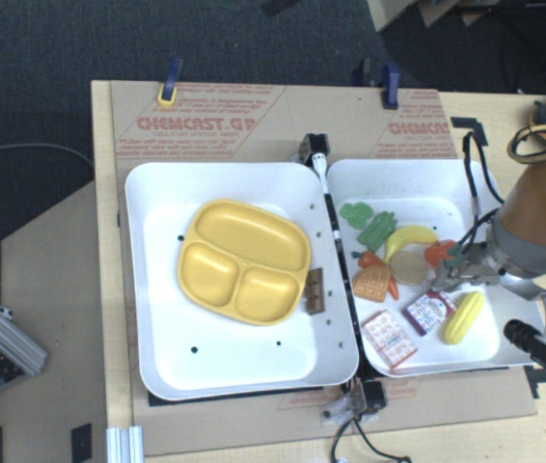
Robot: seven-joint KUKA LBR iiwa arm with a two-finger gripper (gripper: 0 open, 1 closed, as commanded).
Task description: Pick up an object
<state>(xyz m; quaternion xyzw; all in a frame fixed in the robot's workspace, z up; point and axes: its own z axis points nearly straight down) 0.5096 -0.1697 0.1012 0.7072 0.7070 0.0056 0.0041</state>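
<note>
1. The yellow corn toy [463,317] and small cartons [428,311] are lying near the front of the right bin [403,174].
2. The gripper [450,276] is hovering low just above them; nothing is lifted.
3. Grasping and lifting are remaining, by this reading.

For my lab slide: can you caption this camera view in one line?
Gripper low over toy food in the right bin; yellow divided tray in the left bin.
</note>
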